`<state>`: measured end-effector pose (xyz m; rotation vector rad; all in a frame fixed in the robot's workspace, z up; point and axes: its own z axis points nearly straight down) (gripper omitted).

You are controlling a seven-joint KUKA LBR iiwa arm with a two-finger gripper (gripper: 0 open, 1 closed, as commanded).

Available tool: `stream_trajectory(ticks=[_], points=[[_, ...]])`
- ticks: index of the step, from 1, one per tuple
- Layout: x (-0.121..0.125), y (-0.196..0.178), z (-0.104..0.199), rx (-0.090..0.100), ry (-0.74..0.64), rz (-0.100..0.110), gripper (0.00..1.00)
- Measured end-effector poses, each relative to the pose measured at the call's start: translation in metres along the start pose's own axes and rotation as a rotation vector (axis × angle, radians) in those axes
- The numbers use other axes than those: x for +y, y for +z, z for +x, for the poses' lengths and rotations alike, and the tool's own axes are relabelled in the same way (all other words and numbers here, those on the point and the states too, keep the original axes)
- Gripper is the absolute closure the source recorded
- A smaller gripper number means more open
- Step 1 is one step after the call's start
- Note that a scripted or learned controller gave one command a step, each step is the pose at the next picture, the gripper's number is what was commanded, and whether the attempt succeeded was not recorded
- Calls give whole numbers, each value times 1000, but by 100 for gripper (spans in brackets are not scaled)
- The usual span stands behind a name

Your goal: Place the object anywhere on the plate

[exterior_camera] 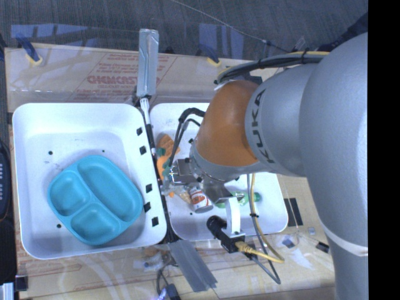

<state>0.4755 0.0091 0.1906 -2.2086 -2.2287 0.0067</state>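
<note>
Dark carpet surrounds the desk (94, 74), where two white bins sit side by side. A blue plate (94, 199) lies in the left bin (37, 124). Small objects (200, 200) crowd the right bin (275, 211) beneath the arm's tool (181, 180); its grip state cannot be told.

light: bright, even, from overhead
shadows: soft, under my arm (294, 124) in right bin (275, 211)
glare: desk (94, 80) plastic sheen
focus: slightly soft
</note>
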Motion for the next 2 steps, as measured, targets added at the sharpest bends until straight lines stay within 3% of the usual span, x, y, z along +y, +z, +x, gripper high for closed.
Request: stream_trajectory(ticks=[1,2], points=[[2,-107,57,3,-4,-10,100],[1,-104,55,0,-1,-5,0]])
